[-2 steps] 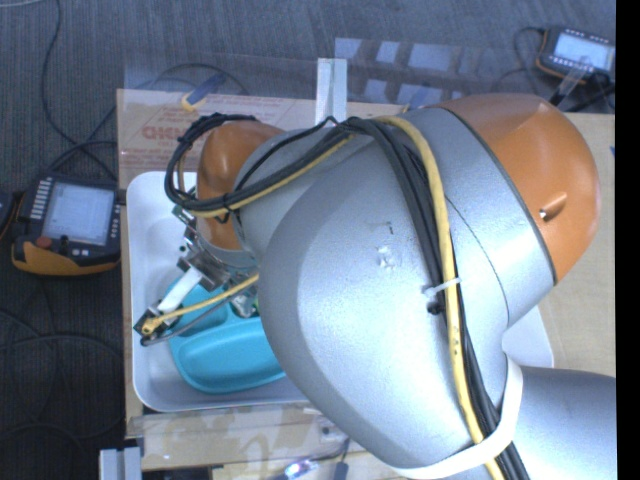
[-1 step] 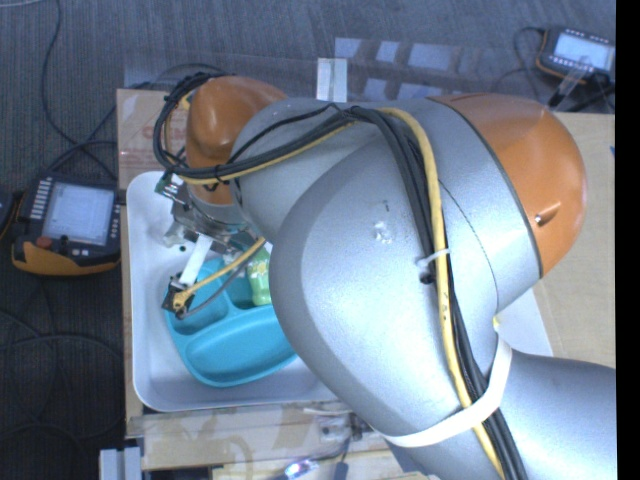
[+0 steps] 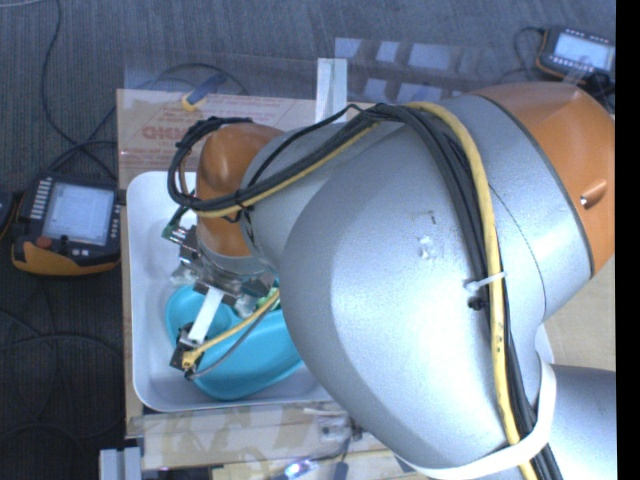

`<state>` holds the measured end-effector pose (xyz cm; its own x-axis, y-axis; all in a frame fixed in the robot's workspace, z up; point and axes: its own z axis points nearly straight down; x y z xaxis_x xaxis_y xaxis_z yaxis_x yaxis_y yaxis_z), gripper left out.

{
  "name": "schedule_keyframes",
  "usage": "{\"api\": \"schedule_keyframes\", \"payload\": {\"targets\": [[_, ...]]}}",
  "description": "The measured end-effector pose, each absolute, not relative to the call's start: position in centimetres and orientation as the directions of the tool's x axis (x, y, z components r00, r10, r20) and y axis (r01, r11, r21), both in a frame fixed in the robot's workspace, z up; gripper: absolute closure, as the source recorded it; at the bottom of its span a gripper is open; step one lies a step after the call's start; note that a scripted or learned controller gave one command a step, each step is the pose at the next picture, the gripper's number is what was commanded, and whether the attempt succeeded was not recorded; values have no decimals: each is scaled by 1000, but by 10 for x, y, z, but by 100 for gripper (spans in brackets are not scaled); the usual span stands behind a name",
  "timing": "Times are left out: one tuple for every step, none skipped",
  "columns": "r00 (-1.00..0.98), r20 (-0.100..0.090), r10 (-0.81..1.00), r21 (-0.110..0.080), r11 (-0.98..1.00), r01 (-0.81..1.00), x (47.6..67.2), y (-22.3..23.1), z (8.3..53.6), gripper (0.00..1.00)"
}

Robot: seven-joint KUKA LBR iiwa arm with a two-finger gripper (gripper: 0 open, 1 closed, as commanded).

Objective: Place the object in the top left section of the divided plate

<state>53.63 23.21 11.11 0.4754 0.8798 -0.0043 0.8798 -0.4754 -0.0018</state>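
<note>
Dark grey carpet [image 3: 80,78] fills the upper and left parts of the frame, with thin cables trailing over it. A bench [image 3: 160,128] stands on it, and its pale brown top with red print shows at upper left of centre.

A turquoise plate [image 3: 250,366] lies at lower left of the frame, in the lower part of a white bin [image 3: 148,268]. Its rounded edge sits close to the bin's bottom wall. The plate's dividers and most of its upper half are covered by the robot, so which section holds what cannot be told.

The gripper [image 3: 232,290] hangs directly above the plate's upper part, pointing down into the bin. It is seen from behind the wrist, and whether it is open or closed, or holds anything, cannot be told.

Just above it in the frame is the orange band [image 3: 228,180]. From there the grey arm [image 3: 430,268] swells to fill the centre and right of the frame. It hides the rest of the bin and everything to the right. A cable bundle [image 3: 478,208] runs along the arm's back.

On the carpet at the left edge, level with the bin's top, lies a pendant [image 3: 65,223] with a lit screen. A second pendant [image 3: 577,53] sits at upper right, beyond the arm.
</note>
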Motion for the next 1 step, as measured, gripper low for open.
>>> {"api": "schedule_keyframes", "payload": {"targets": [[931, -6, 365, -1, -931, 365, 591, 228, 108, 0]]}}
